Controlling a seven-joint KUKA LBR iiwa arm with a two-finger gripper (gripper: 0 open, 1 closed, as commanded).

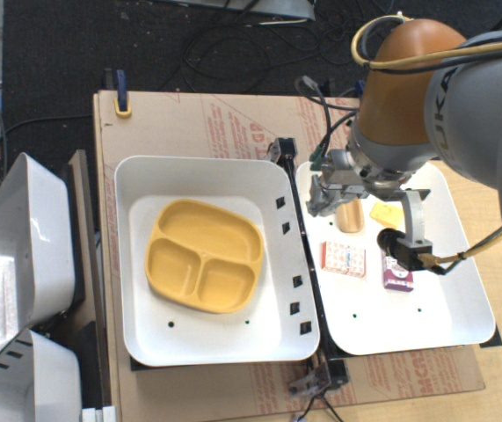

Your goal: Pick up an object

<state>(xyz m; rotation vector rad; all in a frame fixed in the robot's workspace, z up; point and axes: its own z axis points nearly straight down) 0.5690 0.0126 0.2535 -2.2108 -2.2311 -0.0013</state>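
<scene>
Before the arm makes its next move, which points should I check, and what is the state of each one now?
1. Hand is over the right bin: ok.
2. Tan cylinder lies right below the hand: ok.
3. Something is held in the hand: cannot tell.
4. Red-and-white packet, yellow piece and purple box lie apart from the cylinder: ok.
5. Yellow divided tray sits in the left bin, away from the arm: ok.

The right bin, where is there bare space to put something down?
In the right bin, the near floor below the pink-patterned packet and purple box is bare. It is crowded near the gripper, around the tan cylinder and yellow piece.
</scene>
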